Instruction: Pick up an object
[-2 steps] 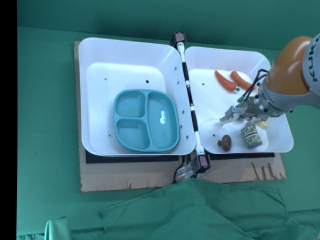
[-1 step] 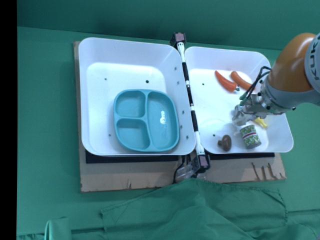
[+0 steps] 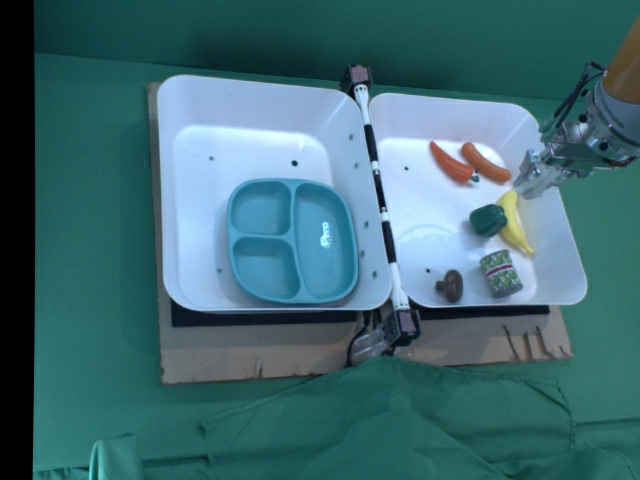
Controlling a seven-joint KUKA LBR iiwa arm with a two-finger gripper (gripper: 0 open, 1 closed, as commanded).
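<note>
While our claw [image 3: 532, 180] hangs over the right bin [image 3: 560, 268] near the banana [image 3: 515, 226], we cannot tell its state.

Even overhead light, soft shadows, glare spot on teal plate [image 3: 322, 232].

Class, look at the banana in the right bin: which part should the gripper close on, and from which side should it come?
Probably the banana's middle, from above, fingers closing across its narrow width. It lies flat and curved, with the green pepper close on one side, so the ends offer less room.
</note>
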